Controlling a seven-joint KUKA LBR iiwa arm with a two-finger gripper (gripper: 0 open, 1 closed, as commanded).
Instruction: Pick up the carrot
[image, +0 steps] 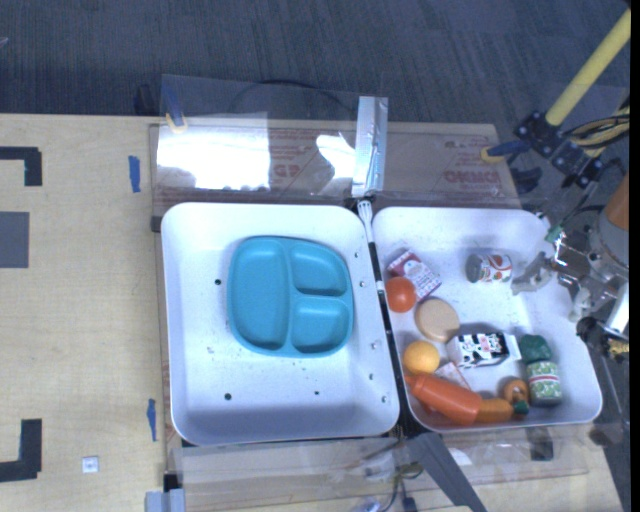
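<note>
The carrot (447, 397) is a long orange-red piece lying flat along the front wall of the right bin (500, 225), its tip pointing right. My gripper (580, 283) hangs over the right rim of that bin, up and to the right of the carrot and well apart from it. The arm's orange band (625, 205) sits just above the gripper at the view's right side. Nothing shows in the gripper.
Around the carrot lie a yellow-orange ball (421, 357), a cow-patterned carton (482, 348), a beige bun (437, 319), an orange-red ball (401, 294), a small can (489, 267) and green packs (541, 375). The left bin (190, 330) holds a blue divided plate (290, 296).
</note>
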